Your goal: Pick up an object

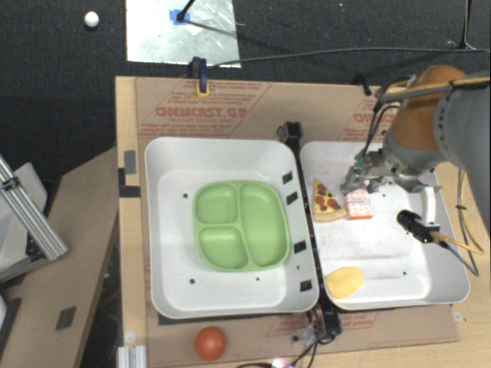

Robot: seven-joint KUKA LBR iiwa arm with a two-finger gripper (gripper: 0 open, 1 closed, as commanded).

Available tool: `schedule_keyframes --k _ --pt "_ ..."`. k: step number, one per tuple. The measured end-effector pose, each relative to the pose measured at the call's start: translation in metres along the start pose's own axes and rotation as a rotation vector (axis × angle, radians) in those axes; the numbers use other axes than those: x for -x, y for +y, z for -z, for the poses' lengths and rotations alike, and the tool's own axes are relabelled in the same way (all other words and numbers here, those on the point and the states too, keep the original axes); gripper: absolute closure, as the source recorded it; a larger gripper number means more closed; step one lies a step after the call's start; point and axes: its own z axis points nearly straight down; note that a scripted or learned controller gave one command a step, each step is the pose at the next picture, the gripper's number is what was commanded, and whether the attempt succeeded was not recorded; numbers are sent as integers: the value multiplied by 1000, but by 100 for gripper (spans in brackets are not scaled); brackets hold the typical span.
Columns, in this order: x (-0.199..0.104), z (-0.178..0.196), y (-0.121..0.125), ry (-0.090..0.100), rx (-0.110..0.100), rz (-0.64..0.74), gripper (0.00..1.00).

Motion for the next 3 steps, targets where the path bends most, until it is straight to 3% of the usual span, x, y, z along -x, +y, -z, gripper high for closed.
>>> schedule_keyframes --k 3 --pt "-1 147 13 2 -9 4 100"
